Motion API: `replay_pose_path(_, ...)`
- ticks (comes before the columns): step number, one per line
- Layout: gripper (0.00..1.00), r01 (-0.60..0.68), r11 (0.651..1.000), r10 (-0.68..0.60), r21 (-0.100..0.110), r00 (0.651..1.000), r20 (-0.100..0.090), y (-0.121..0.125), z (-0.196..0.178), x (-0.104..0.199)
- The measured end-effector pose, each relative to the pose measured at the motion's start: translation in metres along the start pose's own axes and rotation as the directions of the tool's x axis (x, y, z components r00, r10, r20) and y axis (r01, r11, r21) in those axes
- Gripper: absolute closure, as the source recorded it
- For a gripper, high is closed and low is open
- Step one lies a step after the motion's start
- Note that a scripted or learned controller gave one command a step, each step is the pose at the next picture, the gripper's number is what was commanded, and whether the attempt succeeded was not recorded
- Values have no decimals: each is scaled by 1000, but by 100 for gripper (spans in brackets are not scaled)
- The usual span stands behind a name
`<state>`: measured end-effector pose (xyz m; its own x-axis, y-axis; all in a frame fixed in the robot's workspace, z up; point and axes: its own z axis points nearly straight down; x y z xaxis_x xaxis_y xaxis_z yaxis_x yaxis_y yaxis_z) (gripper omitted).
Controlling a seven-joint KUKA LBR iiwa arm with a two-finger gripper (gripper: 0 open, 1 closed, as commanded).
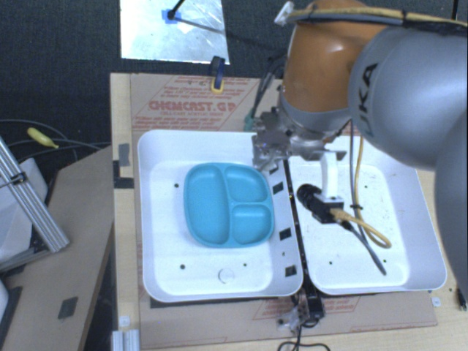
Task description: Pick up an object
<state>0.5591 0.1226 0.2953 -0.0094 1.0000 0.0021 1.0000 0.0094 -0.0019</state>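
In left bin (pixel 165 263), blue divided plate (pixel 227 204)

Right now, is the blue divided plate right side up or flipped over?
Right side up: the blue plate lies flat in the left bin, its three hollow compartments facing the camera.

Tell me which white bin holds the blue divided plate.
The bin on the view's left: the blue three-compartment plate lies flat in it; the bin on the right has no plate.
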Motion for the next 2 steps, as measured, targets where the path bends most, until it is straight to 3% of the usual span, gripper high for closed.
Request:
replay_pose_path(1,100,-5,1000,5,-8,1000,-1,-70,-60,-12)
replay_pose_path(2,100,-2,1000,2,-8,1000,-1,-72,-107,20)
